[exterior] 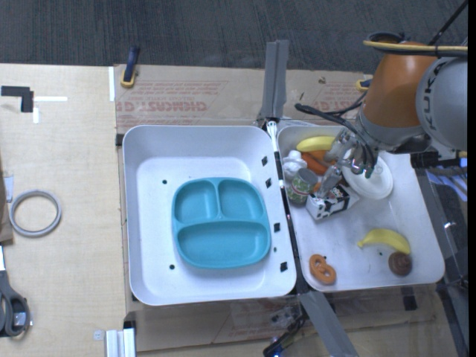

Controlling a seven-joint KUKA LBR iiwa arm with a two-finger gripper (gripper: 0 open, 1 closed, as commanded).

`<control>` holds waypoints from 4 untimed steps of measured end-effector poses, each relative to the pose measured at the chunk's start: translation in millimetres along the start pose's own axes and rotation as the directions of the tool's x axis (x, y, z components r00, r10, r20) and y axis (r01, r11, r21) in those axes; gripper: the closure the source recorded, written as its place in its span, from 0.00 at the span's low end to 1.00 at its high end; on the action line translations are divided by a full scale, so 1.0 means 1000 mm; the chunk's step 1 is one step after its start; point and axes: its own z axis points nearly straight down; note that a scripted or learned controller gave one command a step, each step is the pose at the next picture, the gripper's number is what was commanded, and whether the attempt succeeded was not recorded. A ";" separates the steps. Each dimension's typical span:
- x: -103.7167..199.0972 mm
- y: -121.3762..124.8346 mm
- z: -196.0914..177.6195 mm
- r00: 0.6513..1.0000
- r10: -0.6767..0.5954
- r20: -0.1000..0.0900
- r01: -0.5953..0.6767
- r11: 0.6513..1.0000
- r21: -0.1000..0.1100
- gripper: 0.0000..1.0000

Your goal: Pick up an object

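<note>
My gripper (328,199) hangs low over the left part of the right bin (357,274), below the grey arm with its orange band (394,88). Just to its left stands a green and white can (298,185), close to or touching the gripper. Above that lie an orange carrot-like piece (315,163) and a yellow banana (315,143). A white dish (375,183) sits right of the gripper, partly under the wrist. Nearer the front lie a second banana (384,239), a brown round thing (400,264) and an orange pretzel shape (322,270).
The left bin (141,222) holds a teal divided plate (221,222). A grey divider bar (275,80) runs between the bins at the back. On the bench to the left lie a roll of tape (33,212) and scissors (13,312).
</note>
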 end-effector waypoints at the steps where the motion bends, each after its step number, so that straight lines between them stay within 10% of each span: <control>1: 0.023 -0.007 -0.002 0.998 0.054 0.010 -0.054 0.999 -0.003 0.00; 4: 0.111 -0.055 -0.003 0.915 0.403 0.013 -0.403 0.915 -0.013 0.00</control>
